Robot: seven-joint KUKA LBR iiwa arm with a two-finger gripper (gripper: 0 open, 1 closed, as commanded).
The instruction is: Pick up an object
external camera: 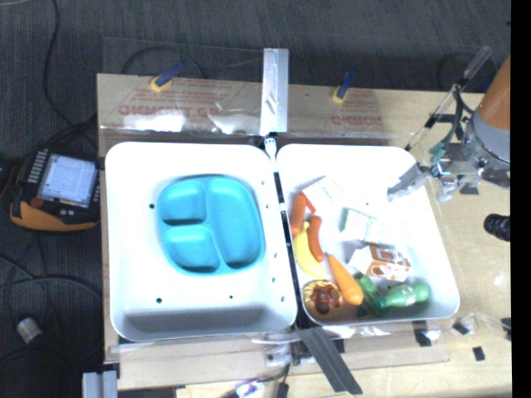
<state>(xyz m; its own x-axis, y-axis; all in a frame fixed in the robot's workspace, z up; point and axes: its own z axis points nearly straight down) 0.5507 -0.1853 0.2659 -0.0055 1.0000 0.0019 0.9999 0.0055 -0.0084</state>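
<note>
1. While the fingers (412,182) hang over the right bin (431,222) near its upper right rim, nothing sits between them; open or closed, I cannot tell.
2. Toy food lies lower left of them in that bin: a carrot (344,279), banana (305,251), sausage (315,237).
3. Left of that bin, another bin holds a blue tray (207,224).

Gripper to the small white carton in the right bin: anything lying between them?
Nothing lies between them. In the camera view, bare white bin floor separates the gripper from the small white carton.
</note>
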